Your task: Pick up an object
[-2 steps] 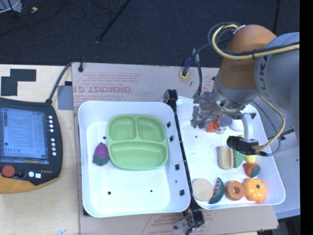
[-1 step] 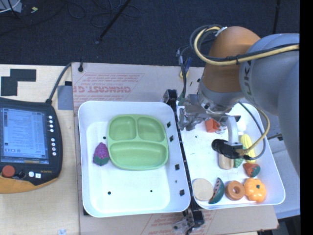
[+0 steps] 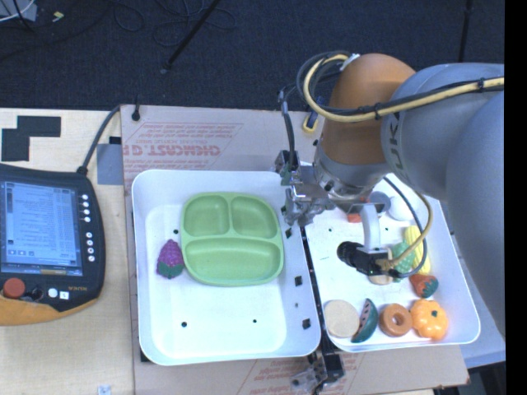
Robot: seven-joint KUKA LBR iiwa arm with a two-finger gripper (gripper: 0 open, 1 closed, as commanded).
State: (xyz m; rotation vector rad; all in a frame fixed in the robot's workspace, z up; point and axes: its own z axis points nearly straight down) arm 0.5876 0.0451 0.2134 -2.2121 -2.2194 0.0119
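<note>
My gripper (image 3: 298, 204) hangs under the orange wrist, low over the left edge of the right bin (image 3: 461, 303), close to the divide between the two bins. Nothing shows held in it. Toy food lies along the right bin's near side: a round tan biscuit (image 3: 338, 317), a watermelon slice (image 3: 366, 320), a brown donut (image 3: 396, 319) and an orange pumpkin (image 3: 429, 318). Further right lie a red fruit (image 3: 424, 285) and a yellow-green corn cob (image 3: 412, 250). A small red piece (image 3: 354, 217) peeks out beneath the wrist.
The left bin (image 3: 214, 327) holds a green divided plate (image 3: 232, 239) with a purple bunch of grapes (image 3: 170, 258) beside its left rim. A control pendant (image 3: 45, 237) lies on the bench at far left. The arm's grey body covers the right bin's far corner.
</note>
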